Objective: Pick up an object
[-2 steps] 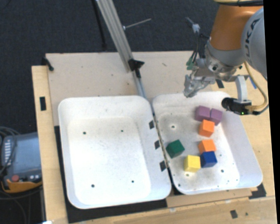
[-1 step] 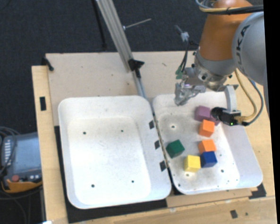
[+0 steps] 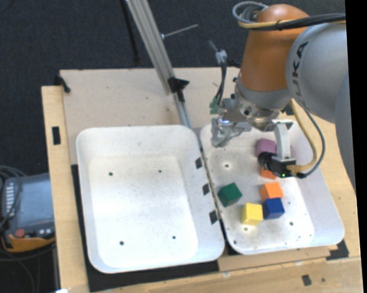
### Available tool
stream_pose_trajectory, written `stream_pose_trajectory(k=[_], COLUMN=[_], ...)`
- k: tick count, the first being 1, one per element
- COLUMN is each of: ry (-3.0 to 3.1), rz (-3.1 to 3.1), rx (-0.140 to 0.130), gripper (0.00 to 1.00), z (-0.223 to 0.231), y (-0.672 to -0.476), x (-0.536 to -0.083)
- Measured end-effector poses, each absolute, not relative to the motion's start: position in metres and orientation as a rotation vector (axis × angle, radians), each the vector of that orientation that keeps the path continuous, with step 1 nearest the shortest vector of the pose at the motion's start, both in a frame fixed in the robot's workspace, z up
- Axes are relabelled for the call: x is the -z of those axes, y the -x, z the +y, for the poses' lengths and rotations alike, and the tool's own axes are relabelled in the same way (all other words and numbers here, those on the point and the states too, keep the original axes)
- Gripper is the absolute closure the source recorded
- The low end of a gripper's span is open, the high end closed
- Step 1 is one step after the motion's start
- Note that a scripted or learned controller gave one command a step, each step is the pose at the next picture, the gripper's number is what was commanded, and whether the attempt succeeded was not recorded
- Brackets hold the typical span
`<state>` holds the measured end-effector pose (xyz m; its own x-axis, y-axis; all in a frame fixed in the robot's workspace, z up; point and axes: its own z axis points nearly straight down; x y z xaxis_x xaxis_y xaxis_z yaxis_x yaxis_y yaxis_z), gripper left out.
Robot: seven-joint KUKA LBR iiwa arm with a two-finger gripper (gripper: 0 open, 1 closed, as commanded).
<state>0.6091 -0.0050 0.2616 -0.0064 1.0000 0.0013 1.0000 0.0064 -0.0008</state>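
Observation:
The right bin (image 3: 300, 235) holds a green cube (image 3: 230, 194), a yellow cube (image 3: 252, 213), a blue cube (image 3: 273, 208), an orange cube (image 3: 272, 190) and a pink block (image 3: 265, 147). My gripper (image 3: 222, 136) hangs over the bin's far left corner, well above and behind the green cube. Nothing shows between its metal fingers. The arm's orange band and grey wrist cover the bin's back edge and part of the pink block.
The left bin (image 3: 97, 148) lies beside the right one, its rim touching at the middle. A slanted aluminium pole (image 3: 158, 51) rises behind the bins. A pendant and cables (image 3: 26, 208) sit off the bench at the left.

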Motion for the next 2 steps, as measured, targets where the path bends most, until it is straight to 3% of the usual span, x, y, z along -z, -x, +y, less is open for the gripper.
stream_pose_trajectory(k=[1, 2], ry=[2.214, 2.211], rz=[-2.226, -2.228], rx=[-0.002, 0.001], gripper=[1.0, 1.0], z=[0.028, 0.076], y=[-0.572, -0.549], x=[-0.25, -0.254])
